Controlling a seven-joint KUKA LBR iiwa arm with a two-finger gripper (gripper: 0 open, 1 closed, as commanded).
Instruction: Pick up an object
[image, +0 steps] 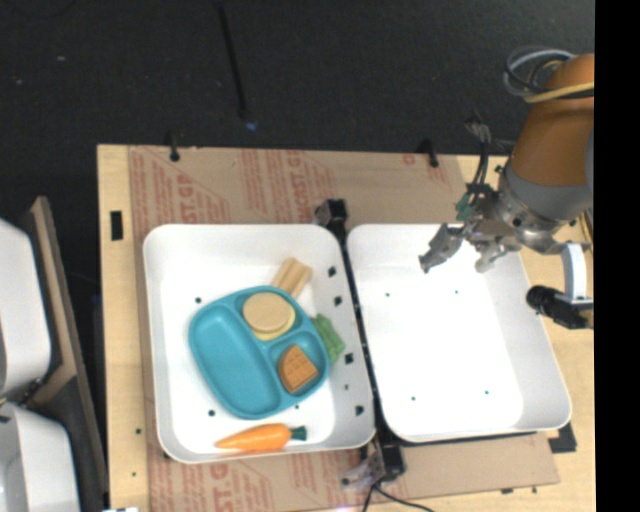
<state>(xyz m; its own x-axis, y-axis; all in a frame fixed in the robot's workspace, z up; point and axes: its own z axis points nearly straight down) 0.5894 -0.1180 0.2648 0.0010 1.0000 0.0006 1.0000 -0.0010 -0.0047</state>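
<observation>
Blue divided tray in left bin, holding round biscuit, brown cracker; carrot beside it

1. The arm enters from the right, its orange band above the grey wrist.
2. The gripper hangs over the right bin's far edge, near its far right corner.
3. Its two fingers are spread apart, with nothing between them.
</observation>
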